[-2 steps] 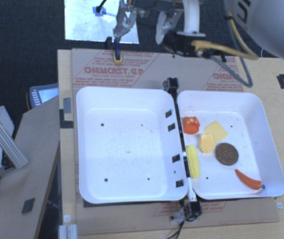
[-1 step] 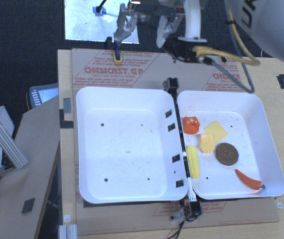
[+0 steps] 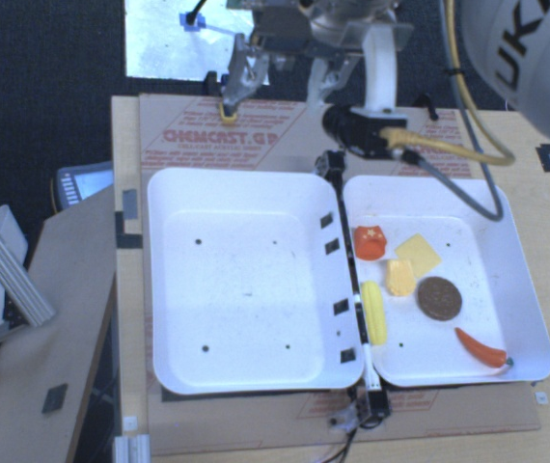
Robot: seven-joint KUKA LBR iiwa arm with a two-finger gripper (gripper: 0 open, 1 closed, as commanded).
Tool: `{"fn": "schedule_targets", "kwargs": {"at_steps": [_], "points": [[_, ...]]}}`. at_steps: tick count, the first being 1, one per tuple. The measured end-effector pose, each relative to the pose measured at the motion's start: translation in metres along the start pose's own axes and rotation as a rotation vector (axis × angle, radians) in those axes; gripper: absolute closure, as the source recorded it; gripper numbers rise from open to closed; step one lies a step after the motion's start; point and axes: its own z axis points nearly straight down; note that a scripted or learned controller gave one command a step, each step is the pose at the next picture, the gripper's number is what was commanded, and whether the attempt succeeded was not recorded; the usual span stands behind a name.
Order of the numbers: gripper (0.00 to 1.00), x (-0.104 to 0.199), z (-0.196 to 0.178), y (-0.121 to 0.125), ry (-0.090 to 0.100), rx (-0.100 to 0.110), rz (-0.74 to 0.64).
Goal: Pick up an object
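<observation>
My gripper [image 3: 275, 93] hangs high above the back rim of the left bin [image 3: 174, 258], over the cardboard behind the bins. Its two fingers [image 3: 236, 77] are spread wide apart, open, with nothing between them. The objects all lie in the right bin [image 3: 516, 287]: a red tomato-like piece [image 3: 370, 242], a pale yellow wedge [image 3: 418, 253], a small yellow block [image 3: 400, 278], a brown round disc [image 3: 439, 298], a yellow banana-like piece [image 3: 374, 313] against the centre divider, and a red chili pepper [image 3: 481, 348] near the front right corner.
A black clip strip [image 3: 341, 258] runs along the divider between the bins. Yellow and grey cables [image 3: 449, 152] trail from the wrist over the right bin's back edge. A metal rail [image 3: 5, 268] leans at the far left.
</observation>
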Motion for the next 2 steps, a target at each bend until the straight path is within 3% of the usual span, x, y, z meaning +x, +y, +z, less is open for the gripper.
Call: {"fn": "schedule_targets", "kwargs": {"at_steps": [2], "points": [[0.0, 0.0, 0.0, -0.028, 0.0, 0.0, 0.001]]}}
